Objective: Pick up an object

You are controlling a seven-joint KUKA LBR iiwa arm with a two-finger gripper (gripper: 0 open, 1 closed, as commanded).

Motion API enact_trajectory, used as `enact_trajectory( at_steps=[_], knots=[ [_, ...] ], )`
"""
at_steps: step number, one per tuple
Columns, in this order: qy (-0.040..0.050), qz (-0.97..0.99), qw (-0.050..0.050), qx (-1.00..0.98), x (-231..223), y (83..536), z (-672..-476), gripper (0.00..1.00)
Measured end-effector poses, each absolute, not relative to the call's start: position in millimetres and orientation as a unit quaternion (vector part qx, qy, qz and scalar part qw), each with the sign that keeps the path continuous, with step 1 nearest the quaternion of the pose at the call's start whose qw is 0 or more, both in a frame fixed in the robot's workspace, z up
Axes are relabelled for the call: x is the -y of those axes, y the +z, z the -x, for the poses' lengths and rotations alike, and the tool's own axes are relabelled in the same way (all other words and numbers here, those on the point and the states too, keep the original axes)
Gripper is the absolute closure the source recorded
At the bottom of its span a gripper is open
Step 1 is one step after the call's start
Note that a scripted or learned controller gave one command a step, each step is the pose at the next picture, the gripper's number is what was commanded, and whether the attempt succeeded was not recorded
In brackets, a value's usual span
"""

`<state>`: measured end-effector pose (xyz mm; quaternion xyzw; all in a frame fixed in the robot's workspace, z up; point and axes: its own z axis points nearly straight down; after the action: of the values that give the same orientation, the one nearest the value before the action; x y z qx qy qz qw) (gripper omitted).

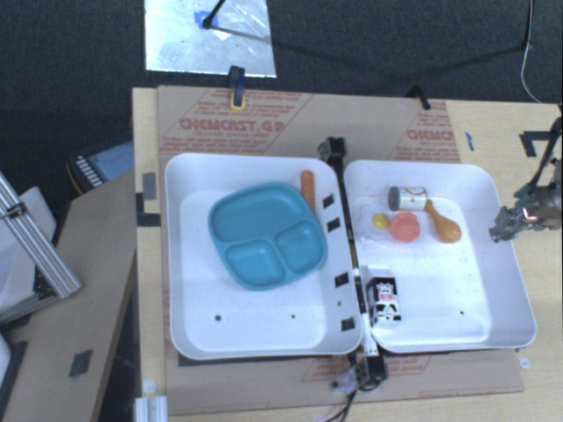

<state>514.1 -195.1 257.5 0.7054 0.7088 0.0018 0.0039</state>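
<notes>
In the right bin (493, 262), a cluster of small objects sits near the back wall — a grey-and-white cylinder (406, 199), a small yellow ball (379, 221), a pink disc (405, 227) and an orange pear-shaped toy (444, 224). A black-and-white cow-print box (384, 299) lies by the divider. The left bin (189, 262) holds a blue sectioned plate (266, 235) with an orange stick (308, 188) beside it. The gripper (508, 227) hovers at the right bin's outer rim — whether it grips anything cannot be told.
</notes>
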Motion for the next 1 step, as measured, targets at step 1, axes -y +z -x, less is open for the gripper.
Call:
enact_trajectory(
  at_steps=[1],
  knots=[
    [0.0014, -0.704, 0.001, -0.711, 134.2, 257.3, -528.7, 1.0]
  ],
)
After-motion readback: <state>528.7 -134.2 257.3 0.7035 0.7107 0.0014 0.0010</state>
